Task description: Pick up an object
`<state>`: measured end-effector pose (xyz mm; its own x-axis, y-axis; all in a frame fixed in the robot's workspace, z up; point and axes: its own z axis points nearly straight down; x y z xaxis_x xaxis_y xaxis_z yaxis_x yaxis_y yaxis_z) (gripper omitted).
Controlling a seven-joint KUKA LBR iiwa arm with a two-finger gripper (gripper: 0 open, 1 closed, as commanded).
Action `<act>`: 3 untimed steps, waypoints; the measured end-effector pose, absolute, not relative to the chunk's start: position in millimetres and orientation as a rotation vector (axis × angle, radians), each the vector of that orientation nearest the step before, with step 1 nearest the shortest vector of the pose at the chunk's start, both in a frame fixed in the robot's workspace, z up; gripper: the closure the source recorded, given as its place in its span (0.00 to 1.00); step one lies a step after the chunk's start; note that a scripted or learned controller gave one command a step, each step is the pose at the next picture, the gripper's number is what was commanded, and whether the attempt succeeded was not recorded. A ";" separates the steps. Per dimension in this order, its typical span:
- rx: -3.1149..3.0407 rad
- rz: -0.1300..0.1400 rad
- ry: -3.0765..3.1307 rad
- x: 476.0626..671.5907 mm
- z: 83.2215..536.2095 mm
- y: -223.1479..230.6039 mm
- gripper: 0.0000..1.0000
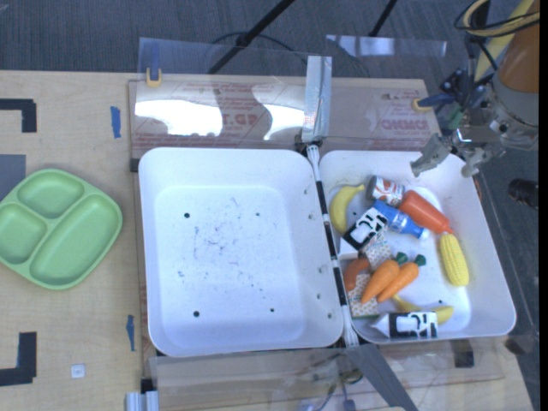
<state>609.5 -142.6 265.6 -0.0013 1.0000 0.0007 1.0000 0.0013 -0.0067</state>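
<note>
Wooden bench [77, 110], two shallow white bins side by side on it. Left bin [163, 187] is the bigger-looking one, holds no objects, just faint scribble marks and a few dark dots on its floor. Right bin [488, 255] holds all the toys, packed toward its left and middle.

Green divided plate [60, 229] sits on the bench well left of both bins, three compartments.

Arm [522, 67] comes in at the upper right, orange band visible, cables around it. Gripper [447, 159] hangs over the right bin's upper right corner, above the rim, jaws spread apart with nothing between them. Well apart from the toy pile below-left of it.

Right bin contents: orange carrot [425, 213] lying at a slant near the top, corn cob [453, 259] just right of centre, yellow banana [343, 206] against the left wall, two small carrots [390, 279] side by side with green tops, blue-and-white bottle [396, 221] touching the big carrot, black-and-white box [367, 227] beside the banana, another black-and-white item [414, 324] near the front wall, small red-and-white can [387, 190] at the top of the pile.
</note>
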 end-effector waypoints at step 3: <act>-2.202 -0.003 -2.242 621.6 97.2 -202.7 0.00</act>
<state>621.6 -202.7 97.2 -0.0182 0.9998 0.0008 0.9998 0.0182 0.0022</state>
